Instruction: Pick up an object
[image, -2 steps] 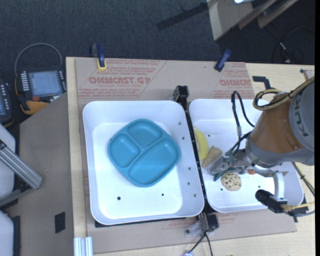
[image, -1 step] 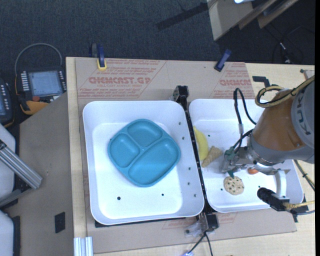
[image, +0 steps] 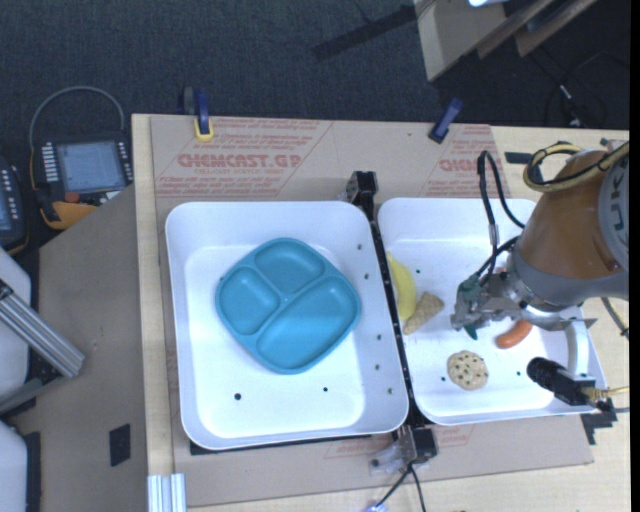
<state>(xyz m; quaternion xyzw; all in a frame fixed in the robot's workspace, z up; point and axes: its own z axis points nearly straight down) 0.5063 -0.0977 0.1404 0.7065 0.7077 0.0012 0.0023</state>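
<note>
Whether the jaws are parted or closed cannot be told — the gripper (image: 478, 312) is lowered into the right bin (image: 440, 222). A cookie (image: 466, 369) is seen just below it, an orange sausage (image: 514, 335) beside it — nothing visibly grasped.

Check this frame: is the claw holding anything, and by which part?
Cannot be told. The claw hangs over the right bin, apart from the cookie.
</note>
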